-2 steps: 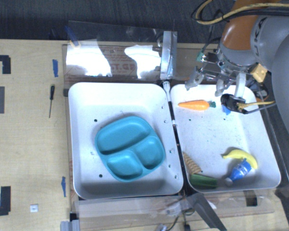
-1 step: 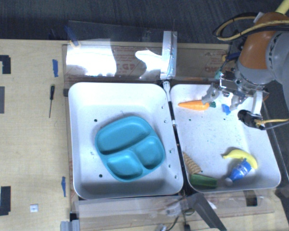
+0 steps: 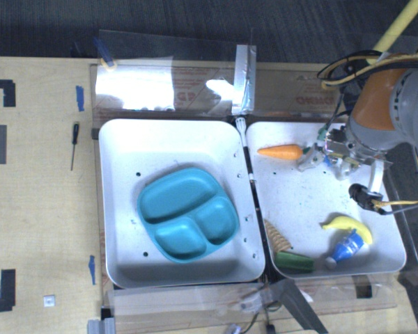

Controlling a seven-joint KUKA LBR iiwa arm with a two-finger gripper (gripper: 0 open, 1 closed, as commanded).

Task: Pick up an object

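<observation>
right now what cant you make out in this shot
- Gripper, camera view: too small and cluttered to tell whether it grips the carrot.
- Blue object under the banana: too small to identify.
- Brown item by the bin wall: partly hidden by the green vegetable.

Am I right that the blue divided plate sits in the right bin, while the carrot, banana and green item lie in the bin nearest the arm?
Not quite. The camera view shows the blue divided plate in the left bin. The carrot, banana and green item do lie in the right bin, nearest the arm.
</observation>
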